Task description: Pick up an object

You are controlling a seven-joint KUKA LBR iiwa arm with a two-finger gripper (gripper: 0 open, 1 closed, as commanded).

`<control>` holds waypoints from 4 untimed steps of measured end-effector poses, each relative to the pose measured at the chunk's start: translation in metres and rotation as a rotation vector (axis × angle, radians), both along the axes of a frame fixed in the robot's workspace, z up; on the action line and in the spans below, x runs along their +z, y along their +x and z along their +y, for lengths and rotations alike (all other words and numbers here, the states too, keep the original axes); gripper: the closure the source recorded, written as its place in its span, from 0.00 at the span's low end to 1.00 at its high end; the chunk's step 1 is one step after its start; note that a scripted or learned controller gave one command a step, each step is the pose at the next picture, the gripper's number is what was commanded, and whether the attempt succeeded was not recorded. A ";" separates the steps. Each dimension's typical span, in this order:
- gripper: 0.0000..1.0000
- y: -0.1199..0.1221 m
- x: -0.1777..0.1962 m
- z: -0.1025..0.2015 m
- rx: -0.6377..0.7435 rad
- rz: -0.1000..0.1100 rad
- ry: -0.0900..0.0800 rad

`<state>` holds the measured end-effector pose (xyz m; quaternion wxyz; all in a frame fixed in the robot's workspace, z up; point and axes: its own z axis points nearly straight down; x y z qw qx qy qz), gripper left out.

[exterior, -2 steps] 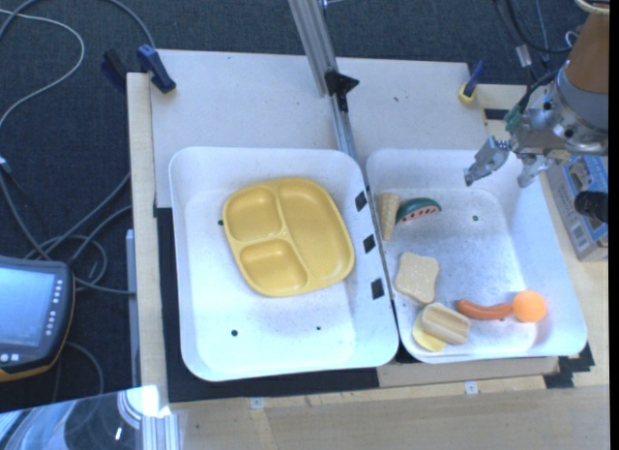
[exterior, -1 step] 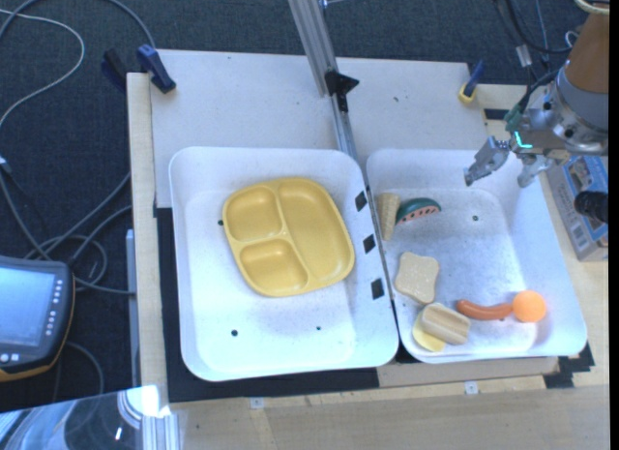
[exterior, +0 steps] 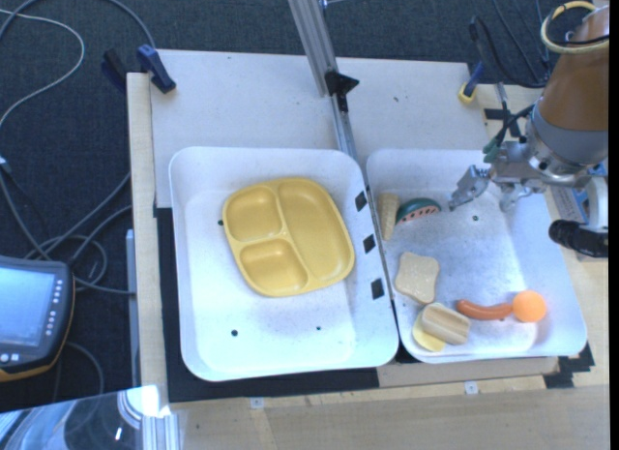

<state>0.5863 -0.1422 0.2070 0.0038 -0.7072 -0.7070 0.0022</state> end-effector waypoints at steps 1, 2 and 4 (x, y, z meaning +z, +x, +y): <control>0.00 0.000 -0.044 0.006 0.001 -0.001 0.000; 0.00 -0.007 -0.093 -0.001 0.000 0.000 0.000; 1.00 -0.004 -0.013 -0.002 0.002 -0.017 -0.004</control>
